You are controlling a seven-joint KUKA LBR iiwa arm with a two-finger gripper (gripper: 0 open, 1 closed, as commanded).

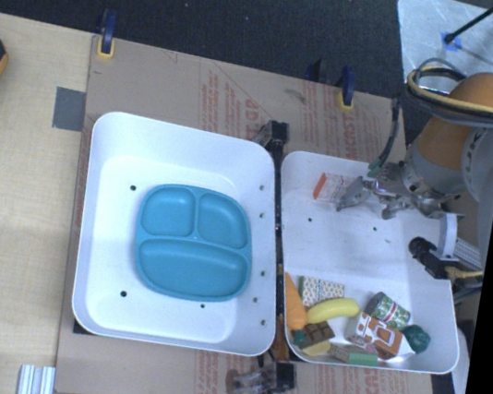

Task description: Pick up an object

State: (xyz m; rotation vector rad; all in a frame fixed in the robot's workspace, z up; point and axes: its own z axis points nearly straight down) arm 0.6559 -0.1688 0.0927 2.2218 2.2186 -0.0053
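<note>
On the desk (12, 199), left to right, we see:
Left bin (103, 214): blue divided plate (194, 241).
Right bin (350, 246): toy foods along its near edge, banana (333, 309) among them.
Hand (370, 195): over the far end, fingers spread, pinching nothing.

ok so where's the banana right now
The banana lies in the right bin, near its front edge, between the carrot to its left and the small green can to its right.

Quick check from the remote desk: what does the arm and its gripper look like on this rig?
The arm is grey with an orange band above the wrist, ringed by a dark and yellow cable loop. Its gripper is a small grey metal piece with thin fingers. A black fitting sits beside a white strap lower down.
</note>
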